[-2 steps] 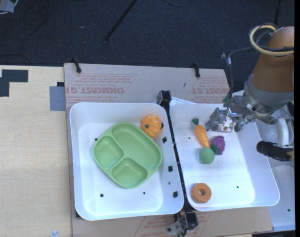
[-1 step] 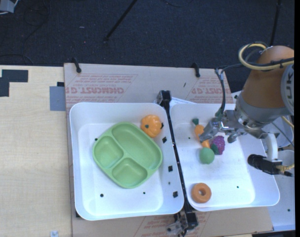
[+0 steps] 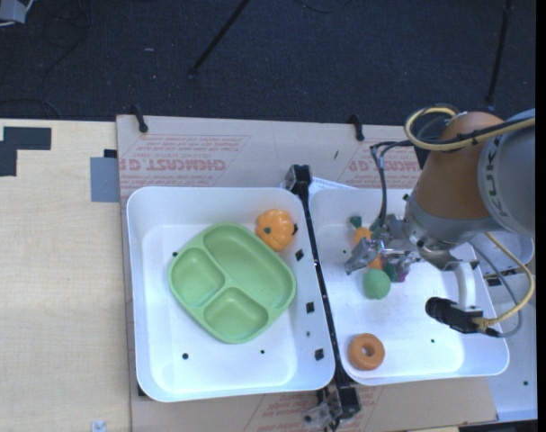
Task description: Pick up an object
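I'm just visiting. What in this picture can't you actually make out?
Camera view:
- The hand: blurred among clutter, so it is unclear whether it holds anything.
- The small orange and green pieces beside it: too small and blurred to name.
- The green ball: it is unclear whether the hand touches it.
- The right bin: the arm covers its far right corner.

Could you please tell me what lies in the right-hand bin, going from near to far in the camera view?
orange ring → green ball → small orange-and-green toy
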You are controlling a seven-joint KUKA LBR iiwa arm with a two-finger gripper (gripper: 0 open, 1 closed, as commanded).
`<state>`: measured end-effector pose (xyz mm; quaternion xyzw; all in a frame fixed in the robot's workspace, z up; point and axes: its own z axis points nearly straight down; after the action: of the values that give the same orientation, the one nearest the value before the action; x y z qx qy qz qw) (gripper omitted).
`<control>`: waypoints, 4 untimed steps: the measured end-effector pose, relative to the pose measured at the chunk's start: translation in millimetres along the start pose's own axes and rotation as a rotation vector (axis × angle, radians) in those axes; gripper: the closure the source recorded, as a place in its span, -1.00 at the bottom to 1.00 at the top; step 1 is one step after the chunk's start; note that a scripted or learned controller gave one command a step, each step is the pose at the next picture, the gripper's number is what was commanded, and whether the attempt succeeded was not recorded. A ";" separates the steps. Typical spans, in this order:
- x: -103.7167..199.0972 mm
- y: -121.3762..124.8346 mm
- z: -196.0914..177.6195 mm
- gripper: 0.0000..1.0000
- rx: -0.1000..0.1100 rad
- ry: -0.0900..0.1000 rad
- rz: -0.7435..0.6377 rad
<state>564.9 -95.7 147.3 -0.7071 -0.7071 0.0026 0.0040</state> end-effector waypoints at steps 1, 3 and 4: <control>1.3 -1.2 54.1 -1.00 0.000 0.000 0.000; 6.3 -5.9 -16.1 1.00 -0.011 -0.002 -0.001; 5.2 -5.5 -69.0 1.00 -0.012 -0.002 0.000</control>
<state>560.0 -90.7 216.4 -0.7071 -0.7071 -0.0008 -0.0009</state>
